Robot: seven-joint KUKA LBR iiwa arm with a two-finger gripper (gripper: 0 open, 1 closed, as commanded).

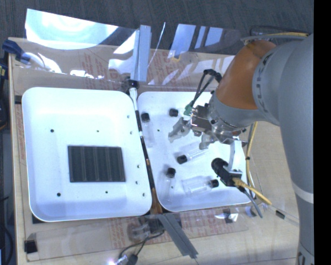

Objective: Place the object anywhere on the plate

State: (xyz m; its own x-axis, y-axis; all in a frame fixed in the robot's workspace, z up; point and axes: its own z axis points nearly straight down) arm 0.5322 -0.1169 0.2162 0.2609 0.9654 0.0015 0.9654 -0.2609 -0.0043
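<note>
End effector [191,138] spread open above right bin [154,164].

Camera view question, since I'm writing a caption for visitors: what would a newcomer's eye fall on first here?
First the big grey arm with its orange band, reaching in from the right over the right bin, its gripper above small black-capped clear vials scattered there. Next the dark ribbed plate, lying flat in the middle of the left bin.
</note>
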